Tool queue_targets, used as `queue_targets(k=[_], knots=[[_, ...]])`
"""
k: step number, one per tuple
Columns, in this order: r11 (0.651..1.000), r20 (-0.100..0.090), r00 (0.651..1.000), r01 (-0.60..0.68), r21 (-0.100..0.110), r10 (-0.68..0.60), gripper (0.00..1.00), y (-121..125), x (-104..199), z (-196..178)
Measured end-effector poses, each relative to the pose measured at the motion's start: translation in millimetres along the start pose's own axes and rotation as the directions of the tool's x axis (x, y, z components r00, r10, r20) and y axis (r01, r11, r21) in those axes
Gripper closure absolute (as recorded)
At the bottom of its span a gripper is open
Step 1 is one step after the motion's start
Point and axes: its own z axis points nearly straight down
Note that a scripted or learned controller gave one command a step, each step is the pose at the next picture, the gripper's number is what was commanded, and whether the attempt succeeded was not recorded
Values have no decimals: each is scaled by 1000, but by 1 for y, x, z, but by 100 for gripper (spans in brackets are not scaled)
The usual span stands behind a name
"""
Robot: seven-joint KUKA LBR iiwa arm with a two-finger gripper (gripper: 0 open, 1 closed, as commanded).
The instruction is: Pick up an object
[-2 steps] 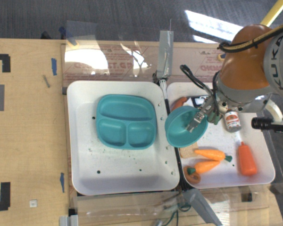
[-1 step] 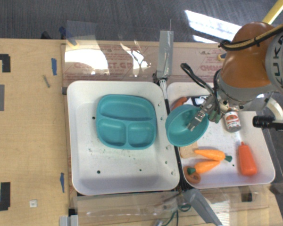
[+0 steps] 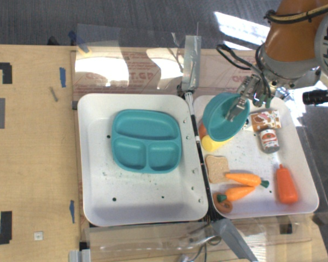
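A teal bowl (image 3: 221,120) hangs tilted over the back left corner of the right bin (image 3: 303,168), its open side facing the camera. My gripper (image 3: 238,106) comes down from the upper right and is shut on the bowl's right rim, with one finger inside the bowl. Under the bowl's lower edge lies a yellow piece (image 3: 210,143), with a small orange piece (image 3: 202,130) beside it. A teal divided plate (image 3: 146,141) lies in the left bin (image 3: 93,162).
The right bin also holds a bread slice (image 3: 216,168), two carrots (image 3: 244,178) (image 3: 238,192), an orange bottle (image 3: 286,184), a brown jar (image 3: 269,140) and a small packet (image 3: 264,120). A clear divider (image 3: 191,64) stands behind the bins.
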Motion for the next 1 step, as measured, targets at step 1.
queue_targets(k=[1], knots=[[989,-8,989,-147,2,147,100,29,83,6]])
